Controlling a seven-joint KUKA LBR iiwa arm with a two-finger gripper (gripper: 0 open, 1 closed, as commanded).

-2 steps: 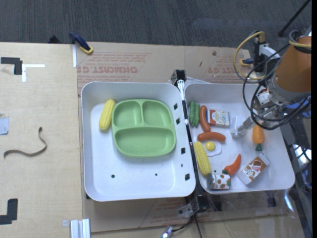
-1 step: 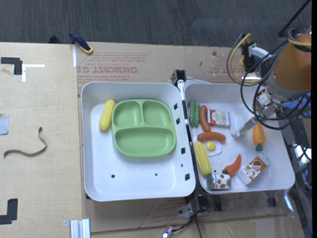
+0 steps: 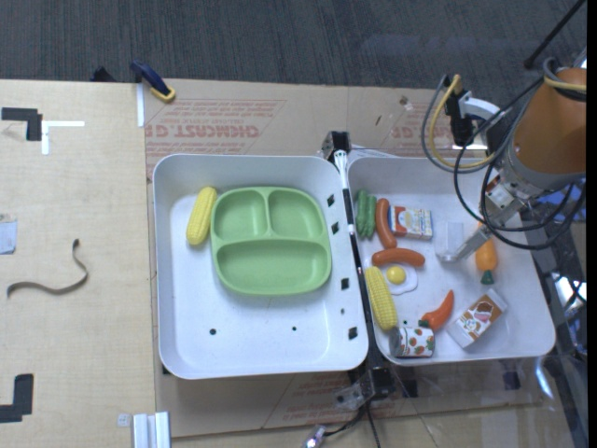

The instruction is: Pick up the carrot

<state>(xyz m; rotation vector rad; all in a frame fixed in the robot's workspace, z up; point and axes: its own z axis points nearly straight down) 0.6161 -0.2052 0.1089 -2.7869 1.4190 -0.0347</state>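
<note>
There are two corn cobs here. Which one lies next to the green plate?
The corn cob in the left bin, touching the green plate's left edge. The other cob lies in the right bin.

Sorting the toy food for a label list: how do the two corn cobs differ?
The corn in the left bin lies beside the green divided plate; the corn in the right bin lies against that bin's left wall, by the fried egg. The left one leans right, the right one leans left. Both are yellow.

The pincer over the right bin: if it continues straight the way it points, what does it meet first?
Probably the carrot directly beneath the pincer, then the right bin floor; depth is unclear from this slanted view.
</note>
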